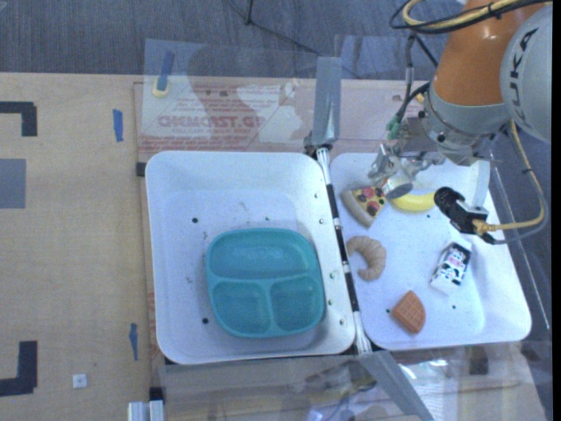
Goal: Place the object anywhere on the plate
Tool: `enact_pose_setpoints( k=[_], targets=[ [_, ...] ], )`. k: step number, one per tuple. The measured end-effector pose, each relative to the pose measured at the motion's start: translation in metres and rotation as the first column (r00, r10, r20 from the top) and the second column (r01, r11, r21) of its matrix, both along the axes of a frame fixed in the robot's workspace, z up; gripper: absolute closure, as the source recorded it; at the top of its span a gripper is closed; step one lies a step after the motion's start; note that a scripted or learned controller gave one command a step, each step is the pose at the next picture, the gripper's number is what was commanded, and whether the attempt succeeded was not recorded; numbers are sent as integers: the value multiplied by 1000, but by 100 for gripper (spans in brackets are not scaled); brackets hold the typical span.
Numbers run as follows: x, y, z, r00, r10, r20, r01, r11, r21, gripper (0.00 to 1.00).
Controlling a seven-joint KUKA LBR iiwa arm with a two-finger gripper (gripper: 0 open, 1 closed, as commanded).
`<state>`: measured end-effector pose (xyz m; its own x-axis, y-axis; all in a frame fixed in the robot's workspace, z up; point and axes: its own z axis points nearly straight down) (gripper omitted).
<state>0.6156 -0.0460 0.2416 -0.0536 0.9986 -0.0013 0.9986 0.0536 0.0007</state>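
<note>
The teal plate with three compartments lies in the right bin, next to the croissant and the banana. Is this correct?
Not quite: in the camera view the teal plate lies in the left bin, alone. The croissant and banana are in the right bin.

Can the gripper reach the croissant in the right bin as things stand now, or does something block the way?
Probably yes. The croissant lies apart from the other items, with nothing on top, and the gripper hovers just beyond the pizza slice.
</note>
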Motion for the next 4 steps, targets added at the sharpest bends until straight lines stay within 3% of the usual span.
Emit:
enact_pose_setpoints(
  k=[1,2,3,4],
  targets=[
    [-1,57,9,966,260,2,-260,966,1,100],
    [-58,115,-12,929,371,-1,-371,929,2,100],
    [-93,161,-34,929,371,-1,-371,929,2,100],
    [-93,160,-34,929,369,-1,-369,929,2,0]
  ],
)
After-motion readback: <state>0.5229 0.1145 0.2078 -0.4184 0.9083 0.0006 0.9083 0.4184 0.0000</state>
